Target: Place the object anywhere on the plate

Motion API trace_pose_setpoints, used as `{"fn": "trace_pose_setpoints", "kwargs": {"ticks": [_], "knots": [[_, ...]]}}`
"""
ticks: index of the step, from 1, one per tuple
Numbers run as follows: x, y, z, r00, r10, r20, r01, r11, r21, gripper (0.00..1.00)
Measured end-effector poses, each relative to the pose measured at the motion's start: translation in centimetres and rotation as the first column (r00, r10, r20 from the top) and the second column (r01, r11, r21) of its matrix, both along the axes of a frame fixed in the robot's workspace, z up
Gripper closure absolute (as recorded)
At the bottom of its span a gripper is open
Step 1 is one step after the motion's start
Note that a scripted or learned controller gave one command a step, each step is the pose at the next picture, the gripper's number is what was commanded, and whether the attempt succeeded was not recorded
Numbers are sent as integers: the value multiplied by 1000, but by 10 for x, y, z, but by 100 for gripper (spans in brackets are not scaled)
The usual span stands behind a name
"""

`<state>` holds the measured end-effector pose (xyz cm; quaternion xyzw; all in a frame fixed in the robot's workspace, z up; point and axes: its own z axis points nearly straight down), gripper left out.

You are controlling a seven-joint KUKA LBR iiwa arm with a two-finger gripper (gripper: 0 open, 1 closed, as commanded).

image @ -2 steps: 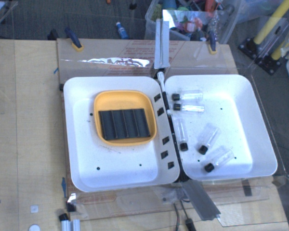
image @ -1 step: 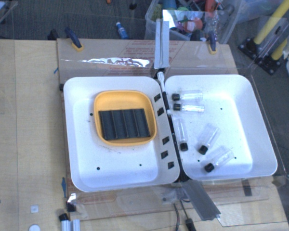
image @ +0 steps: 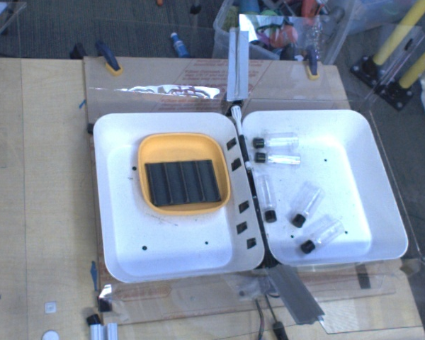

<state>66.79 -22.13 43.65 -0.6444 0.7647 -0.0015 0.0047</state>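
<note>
Bench: we see a pale wooden top (image: 28, 190) under everything, with a grey metal strip (image: 295, 299) lying on its near edge.
Near corner: two dark pens (image: 93, 326) lie at the near left, just outside the bins.
Bins: we count two white bins, side by side and touching, the left bin (image: 117, 246) and the right bin (image: 372, 218).
Clips: we count five small black clips (image: 243, 206) in a row down the join between the bins.
Plate: one yellow plate (image: 147, 151) sits in the left bin, a bit toward the far side.
On the plate: one black ribbed pad (image: 183, 183) lies flat on it and covers most of its middle.
Vials: we count five clear vials (image: 306, 204) with black caps, all lying on their sides in the right bin, well apart from the plate. Two lie near the far left corner, one lies along the join, and two lie nearer to us.
Gripper: we cannot tell how open it is or what it holds.
Behind the bins: one brown cardboard sheet (image: 163, 73), held by two blue clamps (image: 108, 57).
Room: dark floor (image: 92, 13), one clear box of bright toys (image: 290, 6) and a yellow pole (image: 411, 20).
</note>
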Motion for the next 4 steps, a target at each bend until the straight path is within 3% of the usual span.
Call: {"fn": "trace_pose_setpoints", "kwargs": {"ticks": [1,2,3,4], "knots": [[0,0,0,936,353,0,-353,936,-3,100],[0,7,-1,807,590,-2,-590,807,-4,100],[0,9,-1,493,870,-4,-870,493,-8,100],[0,9,-2,66,998,-5,-998,66,-7,100]]}}
